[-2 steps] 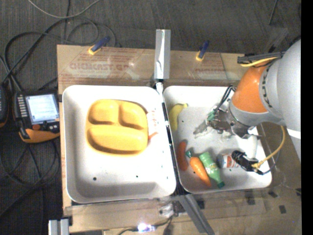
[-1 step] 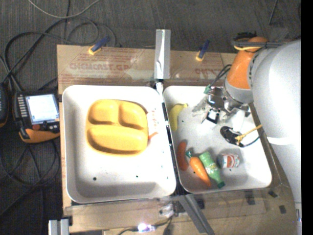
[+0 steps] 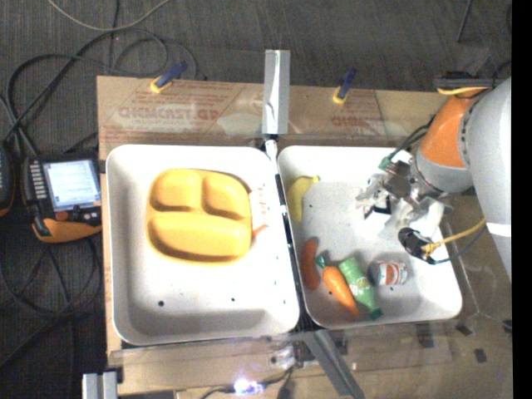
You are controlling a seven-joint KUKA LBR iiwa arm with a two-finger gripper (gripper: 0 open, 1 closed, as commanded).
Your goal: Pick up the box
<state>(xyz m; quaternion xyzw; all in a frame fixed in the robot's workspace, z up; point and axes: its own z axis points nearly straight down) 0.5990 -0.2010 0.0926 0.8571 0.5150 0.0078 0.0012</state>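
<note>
Nearest your lens stood the grey arm (image 3: 505,156), which rose at the right with its orange band (image 3: 445,135) facing you. From the left, you had a small lit screen (image 3: 71,183) lying on the floor beside the bench. Next came the left bin (image 3: 116,223), with a yellow divided tray (image 3: 199,214) lying flat in its upper half. In the right bin (image 3: 432,306), a banana (image 3: 298,196) lay against the left wall. Below it lay a reddish-brown oblong piece (image 3: 310,264), then a carrot (image 3: 338,289), and just beside that a green bottle (image 3: 359,285) on its side. A small can (image 3: 388,273) lay near the bottle. The gripper (image 3: 376,196) hung over the bin's upper right part, well apart from those items. You could not tell whether it was spread or pressed together. You could not make out where the box was.
</note>
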